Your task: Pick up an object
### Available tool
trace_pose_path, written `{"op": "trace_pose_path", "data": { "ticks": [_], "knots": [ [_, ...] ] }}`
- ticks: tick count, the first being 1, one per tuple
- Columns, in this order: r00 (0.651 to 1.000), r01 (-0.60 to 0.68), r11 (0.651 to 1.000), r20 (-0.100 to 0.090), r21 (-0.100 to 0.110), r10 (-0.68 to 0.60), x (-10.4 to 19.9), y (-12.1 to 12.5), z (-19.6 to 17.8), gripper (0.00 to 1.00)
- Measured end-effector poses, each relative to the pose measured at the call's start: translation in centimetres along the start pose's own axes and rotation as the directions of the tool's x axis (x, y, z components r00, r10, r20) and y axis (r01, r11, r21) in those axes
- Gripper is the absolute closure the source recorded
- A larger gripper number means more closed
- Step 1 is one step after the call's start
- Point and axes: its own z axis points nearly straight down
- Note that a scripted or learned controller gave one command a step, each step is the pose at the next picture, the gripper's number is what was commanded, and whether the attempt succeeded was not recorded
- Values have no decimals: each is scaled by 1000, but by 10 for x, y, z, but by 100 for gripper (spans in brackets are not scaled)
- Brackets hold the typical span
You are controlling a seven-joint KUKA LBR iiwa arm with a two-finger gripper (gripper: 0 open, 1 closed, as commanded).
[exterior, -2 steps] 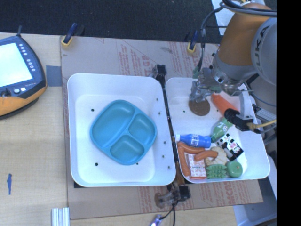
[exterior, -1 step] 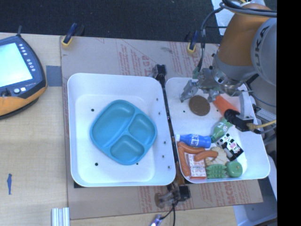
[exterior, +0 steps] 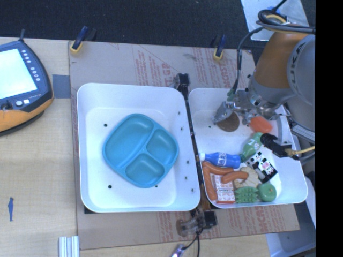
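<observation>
Two shallow white bins sit side by side on the desk [exterior: 48, 159]. Filling much of the left bin [exterior: 88, 143] is a blue divided plate [exterior: 140, 150] with three compartments, lying flat near the middle of the bin floor. In the right bin [exterior: 206, 114] a heap of small things is crowded toward the near and right side: a blue bottle [exterior: 224, 159] on its side, a sausage-like orange piece [exterior: 222, 171] just below it, a red-and-white packet [exterior: 224, 189], a knobbly green piece [exterior: 246, 195], a green round thing [exterior: 267, 191], a black-and-white toy [exterior: 262, 166], a green bottle-shaped item [exterior: 251, 146] and an orange-red object [exterior: 261, 124]. A brown rounded object [exterior: 230, 122] lies apart from the heap, toward the bin's far end. The end effector [exterior: 226, 113] hangs right over that brown object, touching or nearly touching its top; whether it is open or closed cannot be told.
</observation>
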Motion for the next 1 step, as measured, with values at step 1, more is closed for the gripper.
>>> {"op": "trace_pose_path", "data": {
  "ticks": [1],
  "knots": [
    [1000,1,1000,0,1,-1,4,-4,58,0]
  ]
}}
